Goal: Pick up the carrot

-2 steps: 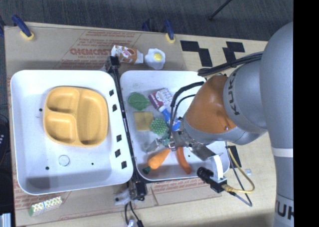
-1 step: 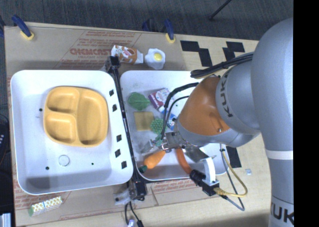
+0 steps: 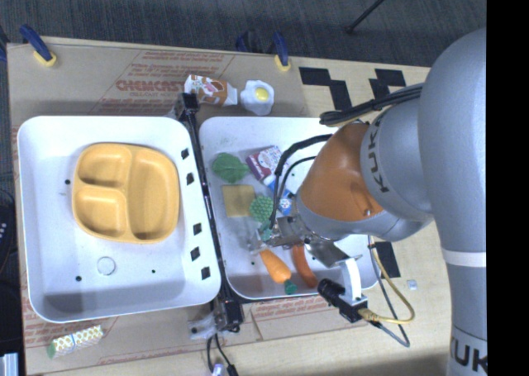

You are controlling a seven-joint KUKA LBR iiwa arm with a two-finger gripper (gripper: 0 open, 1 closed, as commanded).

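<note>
The orange carrot (image 3: 275, 265) lies near the front edge of the right bin (image 3: 347, 130), pointing toward the back left. A second orange piece (image 3: 302, 269) lies just right of it, and a small green stub (image 3: 290, 287) sits between their front ends. My gripper (image 3: 273, 238) hangs just above and behind the carrot, mostly covered by the grey and orange wrist (image 3: 347, 184). Nothing is visibly lifted off the bin floor.
The right bin also holds a green leaf (image 3: 230, 168), a yellow slice (image 3: 238, 199), a green patterned item (image 3: 263, 207) and a printed packet (image 3: 264, 161). A yellow divided plate (image 3: 126, 192) lies in the left bin (image 3: 41, 283). A small carton (image 3: 207, 89) and an egg-like toy (image 3: 258, 96) sit behind the bins.
</note>
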